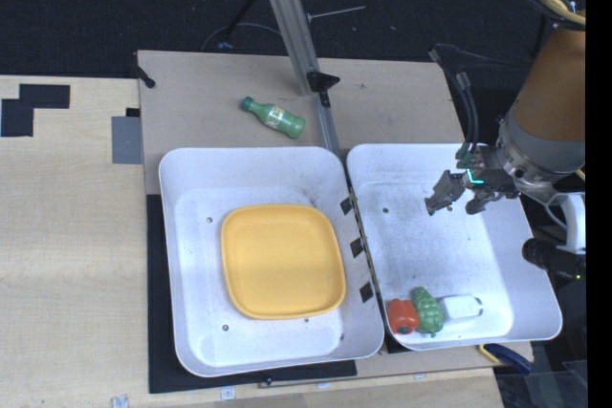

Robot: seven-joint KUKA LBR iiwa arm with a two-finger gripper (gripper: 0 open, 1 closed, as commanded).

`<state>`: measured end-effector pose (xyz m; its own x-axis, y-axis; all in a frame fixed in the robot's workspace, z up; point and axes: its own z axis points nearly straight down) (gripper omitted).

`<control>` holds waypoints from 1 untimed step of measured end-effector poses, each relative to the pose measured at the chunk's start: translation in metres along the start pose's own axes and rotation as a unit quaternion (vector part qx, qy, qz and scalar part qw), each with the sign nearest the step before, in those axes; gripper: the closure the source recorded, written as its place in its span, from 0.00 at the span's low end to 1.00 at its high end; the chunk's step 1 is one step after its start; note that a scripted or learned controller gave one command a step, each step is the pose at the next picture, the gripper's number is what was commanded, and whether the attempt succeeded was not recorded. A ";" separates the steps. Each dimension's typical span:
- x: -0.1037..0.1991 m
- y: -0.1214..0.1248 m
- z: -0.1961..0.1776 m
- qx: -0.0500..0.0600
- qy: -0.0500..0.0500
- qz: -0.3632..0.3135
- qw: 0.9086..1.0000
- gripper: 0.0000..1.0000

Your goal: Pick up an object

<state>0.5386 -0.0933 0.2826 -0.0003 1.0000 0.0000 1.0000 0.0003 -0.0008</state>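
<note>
Gripper [459, 194] over right bin [535, 320], fingers spread, nothing held. Green toy [427, 311] likely light, bumpy, maybe soft; grip across middle, clear of red piece [402, 314].

The grey arm [555, 100] with its orange band reaches in from the right, its gripper [459, 198] hanging open, fingers spread, holding nothing

Tan bench board [402, 100] – dark cabled floor [115, 5] behind, pale wood panel [67, 253] left.
</note>
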 end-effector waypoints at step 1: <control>0.000 0.000 0.000 0.000 0.000 0.000 1.000 0.00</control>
<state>0.5386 -0.0933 0.2826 -0.0002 1.0000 0.0000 1.0000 0.0002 -0.0008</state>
